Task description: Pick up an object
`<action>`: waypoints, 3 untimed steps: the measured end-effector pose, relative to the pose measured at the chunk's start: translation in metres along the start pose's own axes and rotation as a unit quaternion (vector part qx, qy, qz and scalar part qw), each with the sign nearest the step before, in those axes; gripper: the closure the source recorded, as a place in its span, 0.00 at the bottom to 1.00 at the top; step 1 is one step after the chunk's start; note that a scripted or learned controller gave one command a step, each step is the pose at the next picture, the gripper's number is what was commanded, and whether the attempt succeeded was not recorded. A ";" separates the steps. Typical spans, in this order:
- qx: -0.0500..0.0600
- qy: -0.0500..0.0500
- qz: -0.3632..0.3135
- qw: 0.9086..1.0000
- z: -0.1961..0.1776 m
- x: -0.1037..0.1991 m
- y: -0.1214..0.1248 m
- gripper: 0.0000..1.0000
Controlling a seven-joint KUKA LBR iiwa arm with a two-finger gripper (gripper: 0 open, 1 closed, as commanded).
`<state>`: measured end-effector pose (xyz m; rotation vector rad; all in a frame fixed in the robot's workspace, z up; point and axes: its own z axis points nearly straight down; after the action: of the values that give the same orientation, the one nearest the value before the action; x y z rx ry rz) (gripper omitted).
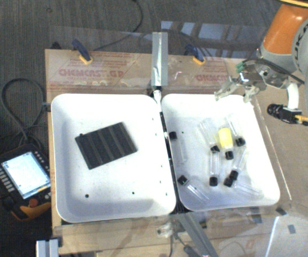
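– Claw [234, 94] first: we see it hanging over the far rim of the right bin [192, 111], its fingers [221, 93] spread apart with nothing between them.

– So we have yet to choose something to pick up. Starting at the left, what do we have?

– In the left bin [90, 193], one flat black ribbed slab [106, 144] lies askew, apart from every wall. It sits flush on the floor, so we judge its edges hard to get under.

– And to the right?

– Near the divider, a couple of clear tubes [213, 165] with black caps lie by themselves. Further right, more tubes are heaped around a yellow piece [225, 138], several of them touching or crossing.

– Then we would aim for the yellow piece. It is the easiest to make out, and it looks chunky enough for the fingers to close across.

– Agreed, though the tubes just beside it could roll or get nipped along with it. We should come straight down with the fingers across its short side, keeping them apart until they straddle it.

– And lift slowly, so that we can check it really comes up with us.
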<state>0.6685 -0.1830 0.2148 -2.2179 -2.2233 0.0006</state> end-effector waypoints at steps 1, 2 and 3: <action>-0.001 0.000 -0.040 0.999 0.121 -0.021 -0.027 0.00; -0.006 -0.003 -0.031 1.000 0.125 -0.019 -0.074 0.00; -0.010 -0.003 -0.031 0.999 0.112 -0.019 -0.071 1.00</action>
<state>0.5972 -0.2017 0.1025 -2.1610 -2.3046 -0.0138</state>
